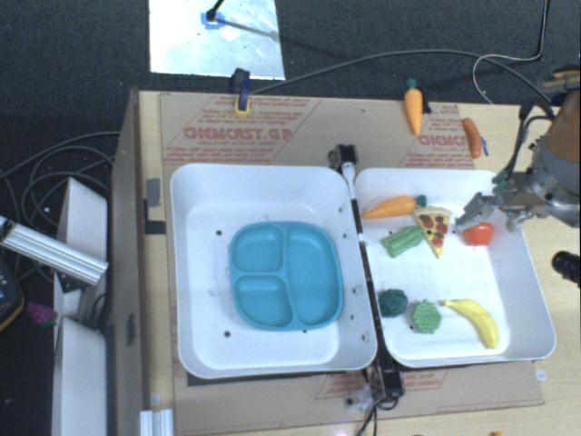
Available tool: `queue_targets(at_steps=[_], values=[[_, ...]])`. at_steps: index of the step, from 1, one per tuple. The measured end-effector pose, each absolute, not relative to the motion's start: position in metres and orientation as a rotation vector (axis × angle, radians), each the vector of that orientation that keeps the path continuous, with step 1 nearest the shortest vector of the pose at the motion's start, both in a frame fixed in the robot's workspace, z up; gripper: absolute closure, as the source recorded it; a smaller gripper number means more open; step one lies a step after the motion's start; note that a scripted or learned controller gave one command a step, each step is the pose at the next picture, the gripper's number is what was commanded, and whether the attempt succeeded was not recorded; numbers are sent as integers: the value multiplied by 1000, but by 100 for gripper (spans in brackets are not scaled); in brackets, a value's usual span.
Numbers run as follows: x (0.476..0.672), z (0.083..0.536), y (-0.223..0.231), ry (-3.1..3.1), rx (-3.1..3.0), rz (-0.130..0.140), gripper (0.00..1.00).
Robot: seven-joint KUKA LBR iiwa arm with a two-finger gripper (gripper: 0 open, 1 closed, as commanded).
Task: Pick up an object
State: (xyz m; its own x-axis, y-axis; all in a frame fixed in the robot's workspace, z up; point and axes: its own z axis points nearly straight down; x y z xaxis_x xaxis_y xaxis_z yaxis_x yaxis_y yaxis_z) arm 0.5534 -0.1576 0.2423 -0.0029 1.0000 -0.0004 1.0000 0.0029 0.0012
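The right bin (522,289) holds several toy foods: an orange carrot (390,207), a pizza slice (435,226), a green pickle (402,241), a dark green broccoli (393,302), a lighter green piece (425,316), a yellow banana (477,321) and a small red tomato (479,234). My gripper (495,215) hangs over the bin's upper right part, open, its fingers spread. The left fingertip (472,213) sits just above the tomato. Nothing is between the fingers.
The left bin (204,243) carries a blue divided plate (286,275). On the bench behind the bins lie another carrot (414,109) and an orange-red piece (471,136). A black clip (344,159) sits at the bins' shared wall. Cables run along the back.
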Motion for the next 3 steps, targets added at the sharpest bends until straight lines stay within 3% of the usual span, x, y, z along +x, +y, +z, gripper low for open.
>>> queue_targets(at_steps=[1, 2, 3], values=[[609, 140, -207, 2223, 2221, -3, 0], [644, 84, -168, 2226, 2216, 2, 0], [633, 85, -124, 2227, 2214, 2, 0]])
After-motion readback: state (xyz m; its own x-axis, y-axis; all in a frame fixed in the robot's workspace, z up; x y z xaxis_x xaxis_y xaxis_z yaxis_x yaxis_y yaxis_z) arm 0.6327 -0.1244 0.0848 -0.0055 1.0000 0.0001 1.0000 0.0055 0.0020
